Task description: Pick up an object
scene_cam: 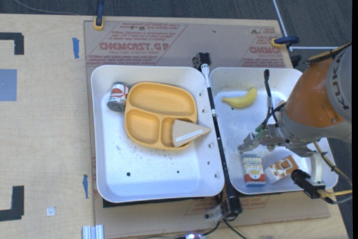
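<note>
Landmark: the right bin (224,120), the one the arm reaches into.
Gripper: the gripper (251,143) hangs low over the middle of the right bin, tilted toward its left wall; from here I cannot tell whether its fingers are apart or together, and nothing shows between them.
Nearest candidate: a small red-and-white carton (253,170) lies on the right bin's floor just in front of the gripper.
Other candidates: a white and orange packet (281,169) beside that carton; a banana (241,99) near the right bin's back wall.
Step in hand: seemingly the approach, with nothing lifted yet.
Next move: I'd say it must settle over one item, likely the carton, straddle it and close before rising.
</note>
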Robot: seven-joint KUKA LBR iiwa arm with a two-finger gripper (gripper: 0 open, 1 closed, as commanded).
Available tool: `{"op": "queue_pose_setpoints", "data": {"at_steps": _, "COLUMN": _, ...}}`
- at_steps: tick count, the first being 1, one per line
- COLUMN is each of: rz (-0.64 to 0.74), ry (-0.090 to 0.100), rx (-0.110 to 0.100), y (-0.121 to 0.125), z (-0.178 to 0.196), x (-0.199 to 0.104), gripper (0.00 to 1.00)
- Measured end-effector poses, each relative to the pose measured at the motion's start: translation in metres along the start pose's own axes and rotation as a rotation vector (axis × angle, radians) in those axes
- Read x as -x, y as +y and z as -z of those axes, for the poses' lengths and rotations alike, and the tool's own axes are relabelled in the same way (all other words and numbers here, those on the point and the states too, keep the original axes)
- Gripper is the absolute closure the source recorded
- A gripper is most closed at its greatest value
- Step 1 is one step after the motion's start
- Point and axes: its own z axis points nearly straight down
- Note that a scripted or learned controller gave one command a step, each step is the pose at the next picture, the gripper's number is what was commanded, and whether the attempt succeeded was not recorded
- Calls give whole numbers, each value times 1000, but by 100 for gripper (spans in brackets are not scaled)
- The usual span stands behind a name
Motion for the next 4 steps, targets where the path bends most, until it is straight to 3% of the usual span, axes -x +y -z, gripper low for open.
{"op": "queue_pose_setpoints", "data": {"at_steps": 1, "rz": 2, "ry": 3, "rx": 5, "y": -9, "z": -15, "x": 0, "gripper": 0}}
{"op": "queue_pose_setpoints", "data": {"at_steps": 2, "rz": -4, "ry": -13, "rx": 19, "y": -7, "z": -4, "x": 7, "gripper": 100}}
{"op": "queue_pose_setpoints", "data": {"at_steps": 3, "rz": -4, "ry": -13, "rx": 18, "y": -8, "z": -4, "x": 7, "gripper": 0}}
{"op": "queue_pose_setpoints", "data": {"at_steps": 4, "rz": -1, "ry": -2, "rx": 6, "y": -10, "z": -16, "x": 2, "gripper": 0}}
